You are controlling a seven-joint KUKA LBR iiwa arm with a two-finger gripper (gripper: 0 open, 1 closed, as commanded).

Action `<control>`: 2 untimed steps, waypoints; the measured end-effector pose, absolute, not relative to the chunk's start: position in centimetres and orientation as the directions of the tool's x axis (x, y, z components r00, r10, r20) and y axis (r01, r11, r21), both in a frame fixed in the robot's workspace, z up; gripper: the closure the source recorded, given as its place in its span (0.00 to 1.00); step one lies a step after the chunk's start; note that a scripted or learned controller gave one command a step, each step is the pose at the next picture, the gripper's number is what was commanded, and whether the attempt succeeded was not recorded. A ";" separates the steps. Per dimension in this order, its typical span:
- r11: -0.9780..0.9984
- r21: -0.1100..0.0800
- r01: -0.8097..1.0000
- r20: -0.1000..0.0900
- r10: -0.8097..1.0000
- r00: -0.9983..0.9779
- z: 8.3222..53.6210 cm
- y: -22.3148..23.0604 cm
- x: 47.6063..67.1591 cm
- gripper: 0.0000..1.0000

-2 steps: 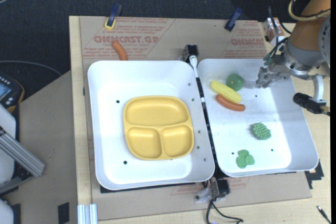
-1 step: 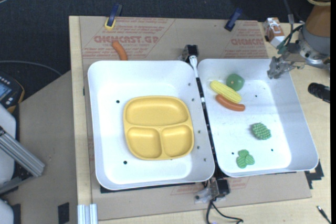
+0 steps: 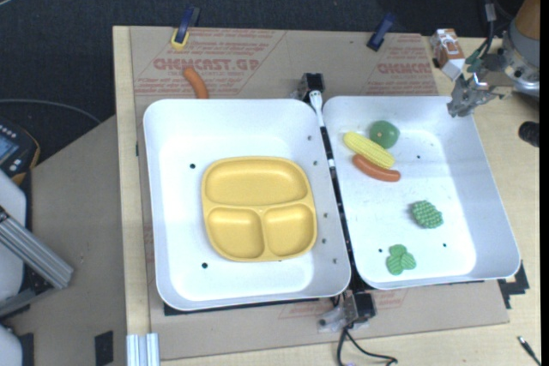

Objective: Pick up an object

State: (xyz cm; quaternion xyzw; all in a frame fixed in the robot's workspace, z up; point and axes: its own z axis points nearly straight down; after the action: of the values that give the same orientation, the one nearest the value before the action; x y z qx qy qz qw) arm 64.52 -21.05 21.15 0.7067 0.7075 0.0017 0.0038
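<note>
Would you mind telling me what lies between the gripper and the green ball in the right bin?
In the camera view, only bare white bin floor lies between the gripper and the green ball; the corn and sausage sit beyond the ball.

Two shallow bins sit side by side on a bench [image 3: 257,56], their inner edges touching. The left bin [image 3: 171,253] holds a divided tray [image 3: 257,208] near its middle, one long compartment toward the back and two smaller ones toward the front. The right bin [image 3: 480,210] holds five toy foods. Toward its back left, a corn cob [image 3: 369,149] lies aslant, with a round fruit [image 3: 384,133] just behind it and a sausage [image 3: 377,171] touching its front side. A leafy piece [image 3: 426,214] lies near the middle, and another [image 3: 399,260] sits nearer the front. The gripper [image 3: 467,94] hangs at the right bin's back right corner. Behind the left bin, a second sausage [image 3: 196,82] lies on the bench.
</note>
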 end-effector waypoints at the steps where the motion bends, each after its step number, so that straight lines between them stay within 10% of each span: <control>1: 0.001 0.006 1.000 -0.002 1.000 -0.001 22.7 -21.1 64.6 1.00; 2: 0.006 -0.001 1.000 0.003 1.000 -0.006 22.4 -15.1 63.5 1.00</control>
State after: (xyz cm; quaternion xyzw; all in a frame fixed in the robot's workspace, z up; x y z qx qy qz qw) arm 63.50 -15.12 22.39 0.7051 0.7091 0.0007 -0.0015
